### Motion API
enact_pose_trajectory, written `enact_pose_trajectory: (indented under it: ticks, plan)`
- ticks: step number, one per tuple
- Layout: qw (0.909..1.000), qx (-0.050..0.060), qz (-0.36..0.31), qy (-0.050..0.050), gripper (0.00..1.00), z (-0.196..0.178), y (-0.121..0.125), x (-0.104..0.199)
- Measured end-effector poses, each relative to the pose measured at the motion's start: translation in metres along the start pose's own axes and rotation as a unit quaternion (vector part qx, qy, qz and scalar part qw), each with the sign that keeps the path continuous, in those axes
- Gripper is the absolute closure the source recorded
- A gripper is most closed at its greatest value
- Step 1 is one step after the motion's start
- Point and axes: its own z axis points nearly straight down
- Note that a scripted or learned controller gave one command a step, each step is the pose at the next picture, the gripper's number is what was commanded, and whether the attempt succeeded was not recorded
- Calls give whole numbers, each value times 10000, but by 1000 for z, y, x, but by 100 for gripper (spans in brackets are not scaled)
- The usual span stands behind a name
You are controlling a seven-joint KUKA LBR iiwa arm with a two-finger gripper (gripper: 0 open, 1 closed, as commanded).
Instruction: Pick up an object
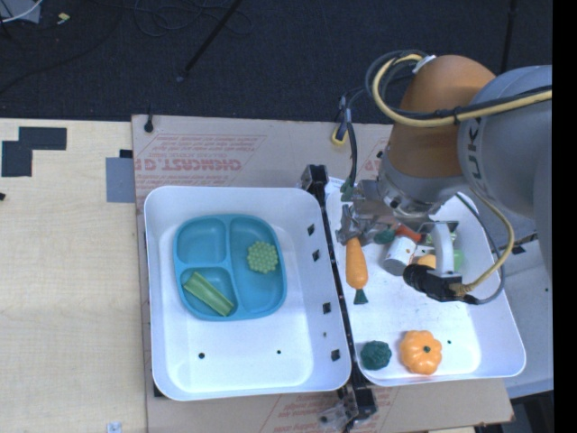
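Where gripper [353, 228] hovers, carrot [357, 265] lengthwise, stem nearward

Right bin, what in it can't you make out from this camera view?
- Pincer: under the arm's wrist, so its state is unclear.
- Small items beside the carrot: partly covered by the arm and a cable, too jumbled to name.
- Right bin: its far end is hidden by the arm.

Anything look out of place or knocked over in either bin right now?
Nothing stands out. The blue tray sits flat in the left bin with its food inside; the carrot, pumpkin and broccoli lie loose in the right bin.
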Motion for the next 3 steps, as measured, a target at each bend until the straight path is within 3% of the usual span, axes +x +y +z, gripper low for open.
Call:
enact_pose_trajectory:
  ticks: [1, 2, 3]
  plan:
    - [10000, 3, 10, -6, 100, 16, 6, -3]
    - [10000, -17, -5, 0, 100, -4, 9, -1]
    - [10000, 3, 18, -4, 100, 12, 2, 0]
